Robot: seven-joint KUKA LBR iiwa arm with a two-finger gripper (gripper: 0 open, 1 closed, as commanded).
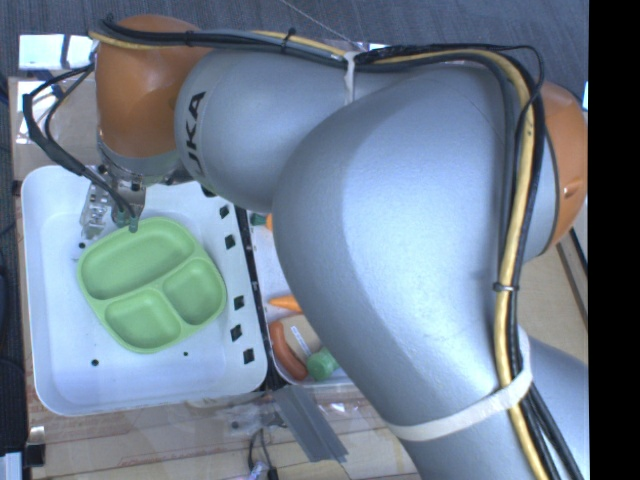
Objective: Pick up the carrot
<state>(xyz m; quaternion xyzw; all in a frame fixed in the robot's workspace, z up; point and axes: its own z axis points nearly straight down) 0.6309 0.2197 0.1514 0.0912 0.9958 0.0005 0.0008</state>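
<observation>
Green three-compartment plastic plate (150,283) lies beneath metal jaws (110,211).

The grey arm (400,218) bears black lettering near its orange band (only "KA" of the brand shows).

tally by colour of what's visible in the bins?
Green: 2, the tray and a small piece
Orange: 2, a sliver and a rounded item
Total: 4; the arm hides most of the right bin.
</observation>
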